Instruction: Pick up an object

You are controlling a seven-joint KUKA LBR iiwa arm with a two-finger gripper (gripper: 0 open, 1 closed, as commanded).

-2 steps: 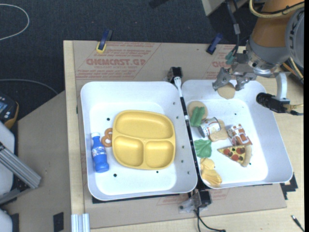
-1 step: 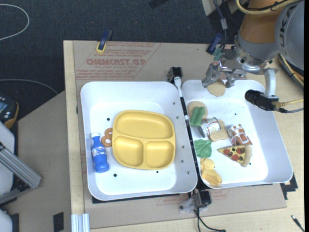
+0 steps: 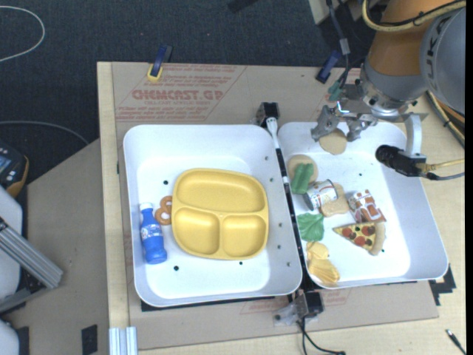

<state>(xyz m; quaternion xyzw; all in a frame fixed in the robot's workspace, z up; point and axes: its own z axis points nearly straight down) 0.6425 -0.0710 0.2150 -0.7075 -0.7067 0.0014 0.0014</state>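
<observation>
- Worktop [image 3: 244,87]: tan board with red printed lettering along its far part, set over dark carpet.
- Left bin [image 3: 140,272]: shallow, white, rests flat on the worktop and takes up most of its left half.
- Right bin [image 3: 421,235]: shallow, white, rests on the worktop just right of the left bin; the adjoining rims touch or nearly touch along a dark seam.
- Blue-and-yellow clamp [image 3: 158,63]: grips the worktop's far edge, beyond the left bin's far-left corner.
- Black clip [image 3: 267,114]: at the far end of the seam, by the left bin's far-right corner.
- Second black clip [image 3: 307,304]: at the seam's near end, with a cable trailing off the worktop.
</observation>
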